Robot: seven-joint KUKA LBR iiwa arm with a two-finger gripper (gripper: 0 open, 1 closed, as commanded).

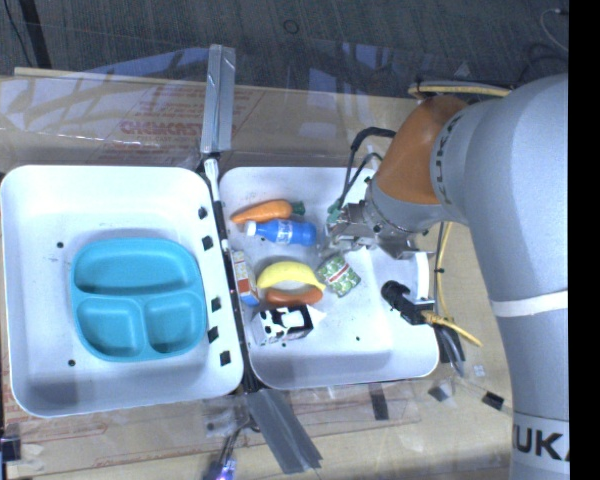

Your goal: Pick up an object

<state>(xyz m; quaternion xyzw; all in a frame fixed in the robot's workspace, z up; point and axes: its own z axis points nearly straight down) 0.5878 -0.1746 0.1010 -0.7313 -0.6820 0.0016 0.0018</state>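
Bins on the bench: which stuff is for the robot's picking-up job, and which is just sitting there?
For the job:
- tool, low over the right bin
- carrot
- blue bottle
- banana
- green packet
- black-and-white block

Just sitting there:
- blue divided tray
- left bin holding it

Dark grey carpet floor [280, 18] behind a pale wooden bench [310, 118].
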